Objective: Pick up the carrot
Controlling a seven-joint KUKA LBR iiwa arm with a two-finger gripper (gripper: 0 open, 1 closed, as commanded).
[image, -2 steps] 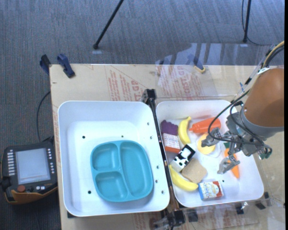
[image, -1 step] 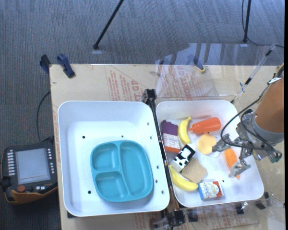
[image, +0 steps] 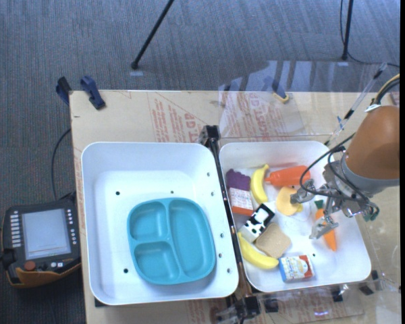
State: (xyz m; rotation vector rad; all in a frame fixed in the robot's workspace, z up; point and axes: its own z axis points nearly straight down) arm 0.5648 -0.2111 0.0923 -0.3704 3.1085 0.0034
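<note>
A long orange carrot [image: 288, 176] lies at the back of the right bin [image: 354, 265], beside a banana [image: 258, 183]. A smaller orange carrot-like piece [image: 331, 239] lies nearer the bin's right side. My gripper [image: 312, 213] hangs low over the right half of this bin with its fingers spread apart, one fingertip [image: 301, 198] by a yellow round piece [image: 287, 202], the other [image: 320, 229] touching the small orange piece. The upper end of that piece shows between the fingers, but they are not closed on it. The long carrot lies free, up and to the left of the gripper.
The right bin also holds a second banana [image: 256, 256], a purple item [image: 237, 179], a red-and-white packet [image: 241, 200], a black-and-white toy [image: 258, 222], a tan bread slice [image: 274, 241] and a small carton [image: 295, 267]. The left bin [image: 101, 181] holds a teal divided plate [image: 170, 239].
</note>
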